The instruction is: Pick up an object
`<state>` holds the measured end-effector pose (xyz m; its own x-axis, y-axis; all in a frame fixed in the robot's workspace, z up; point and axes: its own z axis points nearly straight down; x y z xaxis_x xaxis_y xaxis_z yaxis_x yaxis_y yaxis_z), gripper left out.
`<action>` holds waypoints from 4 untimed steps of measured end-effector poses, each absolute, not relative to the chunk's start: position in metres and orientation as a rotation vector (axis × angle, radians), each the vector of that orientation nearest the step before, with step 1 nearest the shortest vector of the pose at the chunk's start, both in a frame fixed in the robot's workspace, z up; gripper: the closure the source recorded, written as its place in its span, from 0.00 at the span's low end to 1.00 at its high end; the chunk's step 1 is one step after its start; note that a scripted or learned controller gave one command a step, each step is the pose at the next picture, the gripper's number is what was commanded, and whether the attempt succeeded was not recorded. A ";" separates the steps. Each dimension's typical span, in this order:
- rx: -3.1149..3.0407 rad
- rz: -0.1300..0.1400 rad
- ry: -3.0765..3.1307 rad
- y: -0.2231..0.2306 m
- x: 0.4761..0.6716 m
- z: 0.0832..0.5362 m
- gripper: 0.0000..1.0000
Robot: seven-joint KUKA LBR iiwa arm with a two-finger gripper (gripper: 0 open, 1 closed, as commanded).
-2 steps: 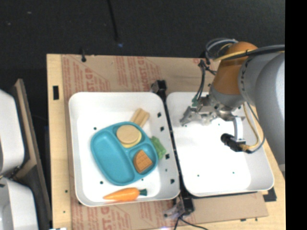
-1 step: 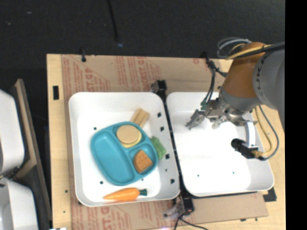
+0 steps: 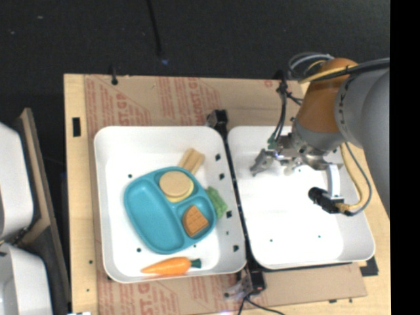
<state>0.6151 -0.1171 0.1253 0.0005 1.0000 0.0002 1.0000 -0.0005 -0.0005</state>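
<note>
While every pickable thing sits in the left bin (image 3: 105, 176) — blue tray (image 3: 154, 215), carrot (image 3: 172, 266) lying lengthwise along the lower edge — the gripper (image 3: 279, 161) hangs right of centre over the right bin (image 3: 354, 241), fingers spread and holding nothing (objects lie leftward).

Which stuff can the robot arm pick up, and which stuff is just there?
For the job:
gripper
blue tray
round cookie
waffle piece
carrot
wooden block

Just there:
left bin
right bin
</note>
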 end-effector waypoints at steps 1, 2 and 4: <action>-2.222 0.002 -2.220 -0.117 0.613 0.100 0.00; -2.225 -0.006 -2.224 -0.099 0.569 0.163 0.00; -2.225 -0.004 -2.222 -0.101 0.553 0.169 0.00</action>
<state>0.5530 -0.1013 0.1690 0.0013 1.0000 -0.0005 1.0000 -0.0013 0.0040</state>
